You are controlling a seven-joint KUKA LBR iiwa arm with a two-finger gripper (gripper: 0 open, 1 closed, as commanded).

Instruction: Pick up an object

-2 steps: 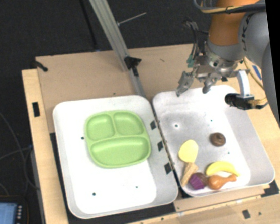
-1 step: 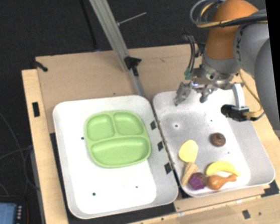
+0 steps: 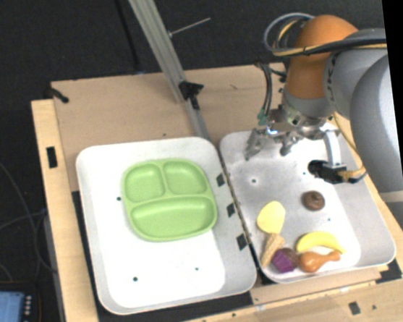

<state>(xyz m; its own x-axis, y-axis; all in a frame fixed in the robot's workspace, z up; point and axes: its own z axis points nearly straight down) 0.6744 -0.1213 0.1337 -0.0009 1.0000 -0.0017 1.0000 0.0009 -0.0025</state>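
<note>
- Near edge of the right bin (image 3: 358,247): a purple piece (image 3: 282,260), a cone (image 3: 271,245), a yellow banana (image 3: 318,241) and a brown drumstick (image 3: 317,258) lie clustered.
- Mid-bin: a yellow chip (image 3: 270,217) and a brown round piece (image 3: 313,200), apart.
- Left bin (image 3: 114,277) bears a green divided plate (image 3: 170,199).
- Far end: the arm (image 3: 316,55) reaches down, gripper (image 3: 267,143) with fingers spread, holding nothing.

Right bin (image 3: 356,236): far half bare, room to pass. Near edge crowded w/ toy food: yellow chip (image 3: 270,217), banana (image 3: 318,241), drumstick (image 3: 317,258), touching. Brown piece (image 3: 312,200) apart.
</note>
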